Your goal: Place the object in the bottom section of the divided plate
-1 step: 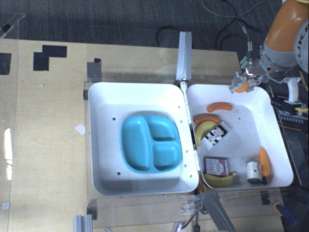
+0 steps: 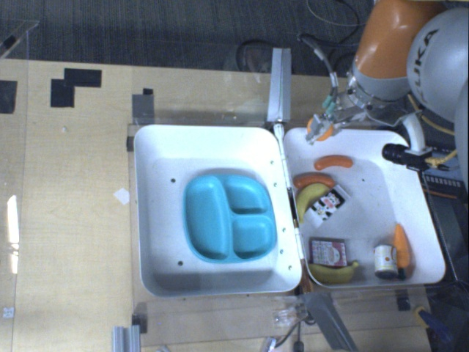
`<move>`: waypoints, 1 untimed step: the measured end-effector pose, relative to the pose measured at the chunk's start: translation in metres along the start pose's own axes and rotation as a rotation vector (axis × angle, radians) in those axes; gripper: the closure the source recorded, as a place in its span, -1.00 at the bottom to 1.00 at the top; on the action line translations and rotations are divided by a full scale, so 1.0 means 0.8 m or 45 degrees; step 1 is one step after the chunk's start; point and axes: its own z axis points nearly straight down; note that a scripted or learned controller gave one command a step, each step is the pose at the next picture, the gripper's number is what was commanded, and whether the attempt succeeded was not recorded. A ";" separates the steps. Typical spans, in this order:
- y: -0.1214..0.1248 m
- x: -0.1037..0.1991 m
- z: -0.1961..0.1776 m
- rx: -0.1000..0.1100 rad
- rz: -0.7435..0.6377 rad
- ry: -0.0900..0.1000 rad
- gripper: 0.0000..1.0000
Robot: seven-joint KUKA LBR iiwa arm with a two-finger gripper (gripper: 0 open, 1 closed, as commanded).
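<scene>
Two white bins [image 2: 150, 196] sit side by side, the blue divided plate [image 2: 229, 217] waiting in the left one, while the gripper [image 2: 321, 129] hangs at the right bin's eleven o'clock corner, clenched on a small orange object [image 2: 320, 132], seemingly lifted for transfer.

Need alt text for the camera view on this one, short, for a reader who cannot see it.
A blue divided plate sits in the left white bin, with nothing on it. The right bin holds two hot dogs, two bananas, a carrot, a can and small packets. The arm's pincer hovers over that bin's upper left corner.
</scene>
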 end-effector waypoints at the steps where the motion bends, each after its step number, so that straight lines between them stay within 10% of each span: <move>1: 0.045 0.100 -0.011 -0.001 -0.149 0.000 1.00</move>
